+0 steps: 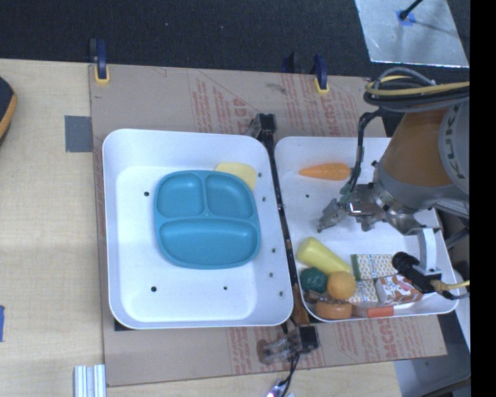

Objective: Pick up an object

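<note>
Wooden worktop (pixel 41 222), cardboard-lined, carrying two white bins: left bin (pixel 124 296) holds a blue divided plate (pixel 205 219); right bin (pixel 291 154) holds toy foods. Your hand (pixel 337 212) hangs above the right bin's middle, nothing visibly held, and you cannot tell its state. Nearest item: yellow toy piece (pixel 321 255), just below the hand, likely light, stiff, smooth plastic, so pinch across its narrow middle.

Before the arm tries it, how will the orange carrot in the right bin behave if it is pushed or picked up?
The carrot looks smooth and tapered, so it may slip from a pinch. Its rounded body would probably roll if nudged sideways. It lies apart from the other items, so a push should disturb little else.
</note>
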You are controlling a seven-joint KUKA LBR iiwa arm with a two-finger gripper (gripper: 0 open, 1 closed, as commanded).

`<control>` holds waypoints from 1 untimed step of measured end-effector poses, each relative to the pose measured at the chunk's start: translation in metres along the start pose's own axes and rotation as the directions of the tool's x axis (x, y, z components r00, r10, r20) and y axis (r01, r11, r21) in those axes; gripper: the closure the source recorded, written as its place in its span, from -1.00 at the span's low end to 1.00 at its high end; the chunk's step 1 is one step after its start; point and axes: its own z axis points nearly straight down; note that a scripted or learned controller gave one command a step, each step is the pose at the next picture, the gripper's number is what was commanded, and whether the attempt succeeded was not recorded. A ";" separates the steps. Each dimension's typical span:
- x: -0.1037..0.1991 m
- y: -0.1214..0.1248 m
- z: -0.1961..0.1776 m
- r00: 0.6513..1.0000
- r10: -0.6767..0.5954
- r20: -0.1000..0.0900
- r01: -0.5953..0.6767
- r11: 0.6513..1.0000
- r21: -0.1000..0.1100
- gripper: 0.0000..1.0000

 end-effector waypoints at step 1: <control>-0.026 0.113 0.034 1.000 0.000 0.002 0.000 1.000 -0.001 -1.00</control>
